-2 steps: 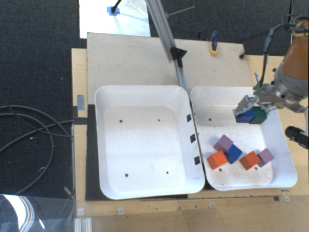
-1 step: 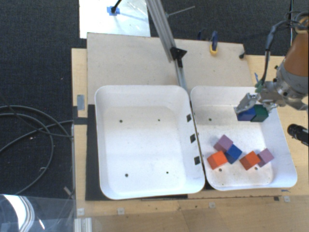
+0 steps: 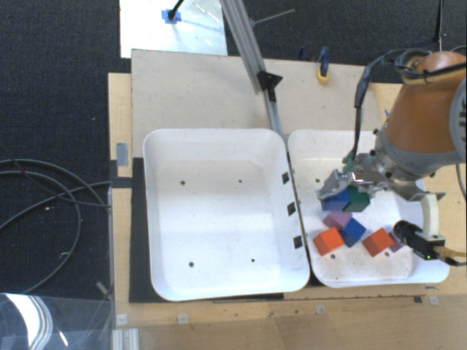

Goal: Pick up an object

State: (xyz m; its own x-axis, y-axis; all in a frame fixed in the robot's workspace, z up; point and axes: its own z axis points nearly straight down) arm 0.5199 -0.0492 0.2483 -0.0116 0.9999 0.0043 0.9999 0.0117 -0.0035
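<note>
The gripper (image 3: 337,188) hangs low over the right bin (image 3: 306,152), just above a cluster of blocks (a green one (image 3: 358,197), a purple one (image 3: 337,219), a blue one (image 3: 354,231), two orange), nothing visibly lifted.

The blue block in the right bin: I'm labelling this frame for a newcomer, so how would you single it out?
Find the right bin, the one the arm reaches into. Near its front edge lies a row of small blocks. The blue block sits between two orange blocks, just below a purple block, and is the row's only bright blue one.
</note>
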